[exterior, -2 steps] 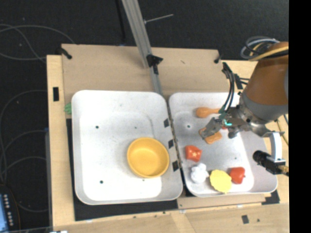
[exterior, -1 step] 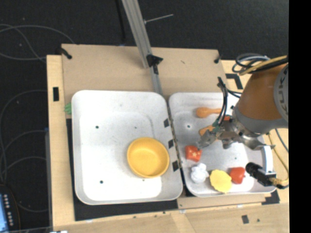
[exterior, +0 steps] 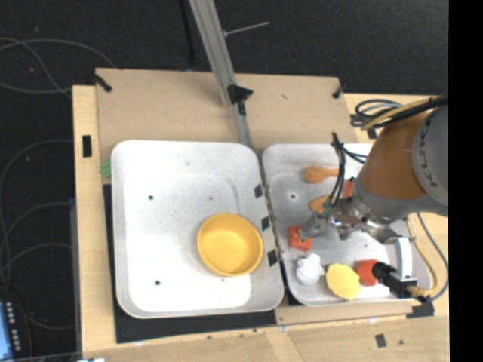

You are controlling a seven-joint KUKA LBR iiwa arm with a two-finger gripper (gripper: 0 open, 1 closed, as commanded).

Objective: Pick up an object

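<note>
My gripper (exterior: 330,219) hangs over the middle of the right bin (exterior: 283,164), below the grey and orange arm that reaches in from the right. Just to its lower left lies a small red-orange block (exterior: 299,239). An orange piece (exterior: 320,202) sits right beside the gripper on its upper left, partly hidden by it. Further back lies an orange spoon-like thing (exterior: 321,174). Along the bin's front lie a white crumpled object (exterior: 308,268), a yellow round object (exterior: 343,280) and a red object (exterior: 367,271).
The left bin (exterior: 151,172) holds a yellow bowl (exterior: 229,244) near its front right corner. A grey metal pole (exterior: 219,59) rises slantwise behind the bins. The wall between the two bins runs just left of the red-orange block.
</note>
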